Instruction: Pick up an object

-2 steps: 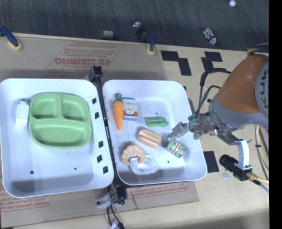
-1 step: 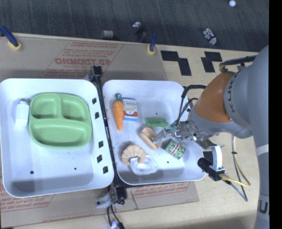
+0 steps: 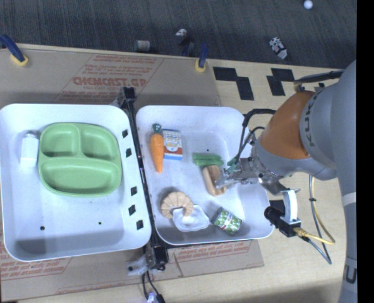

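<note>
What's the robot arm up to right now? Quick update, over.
End effector low in right bin, at tan bread-like piece. Grasp unclear. Green item and green can close by.

A green divided plate [image 3: 79, 158] lies in the left bin [image 3: 10, 232], a white block [image 3: 28, 151] touching its left edge.

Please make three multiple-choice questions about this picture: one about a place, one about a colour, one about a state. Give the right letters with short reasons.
1. In which bin does the carrot lie?
A. left bin
B. right bin
C. outside both bins

2. What colour is the divided plate?
A. green
B. red
C. blue

3. How does the divided plate sit?
A. tipped on its edge
B. flat, compartments facing up
C. upside down

Answers:
1 B: the carrot lies near the left wall of the right bin, beside a small carton.
2 A: the plate is light green.
3 B: its three compartments face up in the left bin.
</note>
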{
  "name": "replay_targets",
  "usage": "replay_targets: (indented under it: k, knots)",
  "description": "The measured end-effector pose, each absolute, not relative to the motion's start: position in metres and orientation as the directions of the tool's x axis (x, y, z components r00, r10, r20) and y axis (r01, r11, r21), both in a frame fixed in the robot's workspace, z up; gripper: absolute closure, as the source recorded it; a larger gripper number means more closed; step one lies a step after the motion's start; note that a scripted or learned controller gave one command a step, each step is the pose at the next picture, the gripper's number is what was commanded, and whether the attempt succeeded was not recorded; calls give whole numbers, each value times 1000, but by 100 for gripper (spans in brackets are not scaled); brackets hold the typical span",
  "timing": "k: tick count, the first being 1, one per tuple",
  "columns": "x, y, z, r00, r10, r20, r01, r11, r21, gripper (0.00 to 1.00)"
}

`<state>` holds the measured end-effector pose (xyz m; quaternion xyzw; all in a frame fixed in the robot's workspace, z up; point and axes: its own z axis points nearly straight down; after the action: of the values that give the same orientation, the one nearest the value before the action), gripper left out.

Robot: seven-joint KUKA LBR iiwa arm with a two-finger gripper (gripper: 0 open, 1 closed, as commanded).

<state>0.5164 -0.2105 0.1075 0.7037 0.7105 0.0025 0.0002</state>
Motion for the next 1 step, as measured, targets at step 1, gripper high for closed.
replay_targets:
  k: [1]
  knots:
    - [494, -168, 213, -6, 1000, 0, 1000, 6, 0, 100]
